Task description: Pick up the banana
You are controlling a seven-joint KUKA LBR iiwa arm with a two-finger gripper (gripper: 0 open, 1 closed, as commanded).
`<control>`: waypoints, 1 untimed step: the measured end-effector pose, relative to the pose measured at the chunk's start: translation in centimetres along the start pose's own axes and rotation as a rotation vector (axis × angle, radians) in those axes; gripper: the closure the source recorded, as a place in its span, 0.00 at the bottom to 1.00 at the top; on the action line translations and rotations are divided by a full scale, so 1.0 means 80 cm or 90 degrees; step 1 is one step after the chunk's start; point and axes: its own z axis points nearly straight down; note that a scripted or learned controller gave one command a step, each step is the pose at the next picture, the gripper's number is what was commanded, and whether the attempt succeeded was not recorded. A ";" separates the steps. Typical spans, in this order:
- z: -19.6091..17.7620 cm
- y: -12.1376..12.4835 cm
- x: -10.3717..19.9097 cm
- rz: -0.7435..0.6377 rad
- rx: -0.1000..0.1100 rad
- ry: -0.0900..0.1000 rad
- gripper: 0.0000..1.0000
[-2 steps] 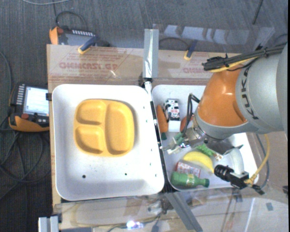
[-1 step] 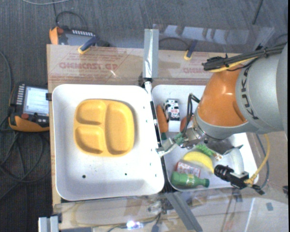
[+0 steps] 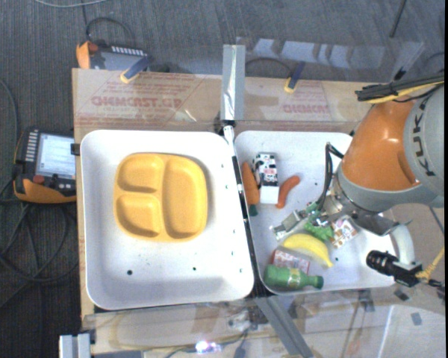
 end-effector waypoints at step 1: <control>0.000 0.000 0.000 0.000 0.000 0.000 0.00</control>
